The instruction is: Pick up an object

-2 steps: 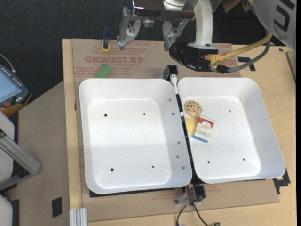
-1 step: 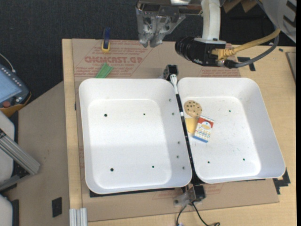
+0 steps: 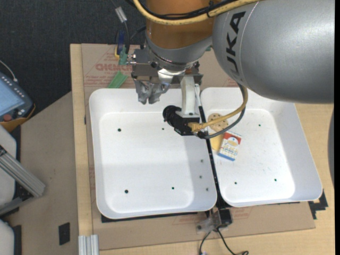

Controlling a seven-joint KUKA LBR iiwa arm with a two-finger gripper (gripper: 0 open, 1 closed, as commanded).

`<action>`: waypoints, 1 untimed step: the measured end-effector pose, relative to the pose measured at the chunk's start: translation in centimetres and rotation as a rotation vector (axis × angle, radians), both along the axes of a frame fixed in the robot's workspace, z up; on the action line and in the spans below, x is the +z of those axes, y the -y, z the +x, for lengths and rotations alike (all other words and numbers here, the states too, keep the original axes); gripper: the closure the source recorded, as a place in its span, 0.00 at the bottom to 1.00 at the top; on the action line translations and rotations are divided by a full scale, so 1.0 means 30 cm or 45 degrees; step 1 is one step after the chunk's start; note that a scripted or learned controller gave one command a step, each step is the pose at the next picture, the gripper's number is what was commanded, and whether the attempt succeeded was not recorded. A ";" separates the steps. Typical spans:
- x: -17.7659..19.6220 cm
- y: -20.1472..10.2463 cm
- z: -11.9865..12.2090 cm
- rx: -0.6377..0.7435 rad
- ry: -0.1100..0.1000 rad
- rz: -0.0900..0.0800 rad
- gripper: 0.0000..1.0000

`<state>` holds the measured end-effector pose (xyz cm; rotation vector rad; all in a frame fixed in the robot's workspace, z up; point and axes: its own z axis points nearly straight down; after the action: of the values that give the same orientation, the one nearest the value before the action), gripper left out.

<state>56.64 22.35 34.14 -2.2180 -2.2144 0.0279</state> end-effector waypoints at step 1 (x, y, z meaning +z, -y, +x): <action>0.312 -0.003 0.041 0.003 0.036 0.015 1.00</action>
<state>57.88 22.45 43.49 -2.2243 -2.2251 -0.0166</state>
